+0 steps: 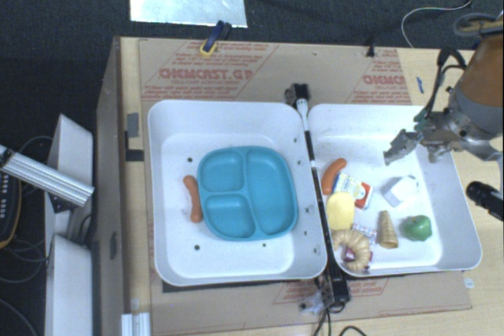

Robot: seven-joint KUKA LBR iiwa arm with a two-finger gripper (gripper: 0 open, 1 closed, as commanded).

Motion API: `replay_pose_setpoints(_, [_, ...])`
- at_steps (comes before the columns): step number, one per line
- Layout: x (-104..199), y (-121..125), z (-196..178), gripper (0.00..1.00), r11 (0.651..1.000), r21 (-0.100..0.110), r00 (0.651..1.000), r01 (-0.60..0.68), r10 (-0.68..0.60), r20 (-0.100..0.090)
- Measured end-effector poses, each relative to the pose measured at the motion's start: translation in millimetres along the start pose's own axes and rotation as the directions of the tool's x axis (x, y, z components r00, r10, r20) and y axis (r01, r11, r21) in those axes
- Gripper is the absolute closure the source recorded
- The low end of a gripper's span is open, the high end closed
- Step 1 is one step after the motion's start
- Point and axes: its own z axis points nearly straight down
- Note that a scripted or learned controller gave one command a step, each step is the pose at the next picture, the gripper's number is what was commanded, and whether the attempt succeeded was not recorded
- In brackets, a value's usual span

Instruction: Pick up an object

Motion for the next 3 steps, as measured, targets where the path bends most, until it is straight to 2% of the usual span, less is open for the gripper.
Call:
replay_pose_setpoints(1, [-13,-30,100,0.0,1.0,0.002,1.0,-0.002,0.002,0.0])
replay_pose_setpoints(2, [-5,-57,160,0.0,1.0,-0.001,1.0,-0.001,0.001,0.0])
replay_pose_setpoints(3, [-4,-56,149,1.0,1.0,-0.004,1.0,0.0,0.0,-0.001])
